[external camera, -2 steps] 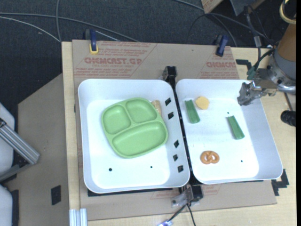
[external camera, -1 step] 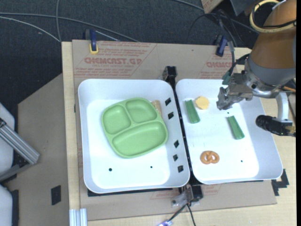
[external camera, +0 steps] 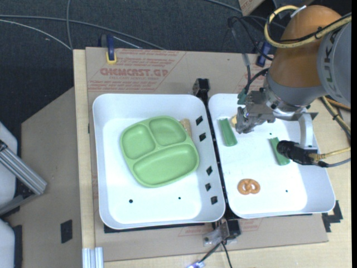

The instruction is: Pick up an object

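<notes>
While the claw (external camera: 244,126) hangs low in the right white bin (external camera: 312,197), can't tell its grip, a flat green plastic stick (external camera: 227,132) lies just beside it, near a small orange pretzel (external camera: 249,187).

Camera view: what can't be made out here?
- gripper: open or shut unclear; the wrist above hides it.
- green block: partly covered by a black cable end.
- tan item behind the green plate: mostly hidden by the plate.
</notes>
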Controlling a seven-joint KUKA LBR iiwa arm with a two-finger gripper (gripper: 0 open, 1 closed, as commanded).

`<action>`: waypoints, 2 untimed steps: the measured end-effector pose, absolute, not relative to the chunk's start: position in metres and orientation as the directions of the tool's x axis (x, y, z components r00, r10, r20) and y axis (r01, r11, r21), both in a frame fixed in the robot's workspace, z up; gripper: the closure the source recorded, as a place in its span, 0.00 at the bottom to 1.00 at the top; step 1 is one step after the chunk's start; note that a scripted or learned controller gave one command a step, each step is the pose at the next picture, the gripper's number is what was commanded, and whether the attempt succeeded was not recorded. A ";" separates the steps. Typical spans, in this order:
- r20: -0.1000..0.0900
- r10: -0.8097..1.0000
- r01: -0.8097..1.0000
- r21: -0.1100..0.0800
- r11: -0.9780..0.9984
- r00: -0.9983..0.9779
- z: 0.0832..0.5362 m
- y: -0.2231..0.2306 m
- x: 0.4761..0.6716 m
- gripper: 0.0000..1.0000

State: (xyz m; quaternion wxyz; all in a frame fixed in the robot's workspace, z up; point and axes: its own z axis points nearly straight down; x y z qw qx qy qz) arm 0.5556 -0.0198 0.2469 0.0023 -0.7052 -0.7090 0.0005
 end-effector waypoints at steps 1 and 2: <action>0.002 1.000 1.000 0.001 0.006 -0.006 0.249 0.030 0.565 1.00; 0.002 1.000 1.000 0.001 0.006 -0.006 0.248 0.085 0.570 1.00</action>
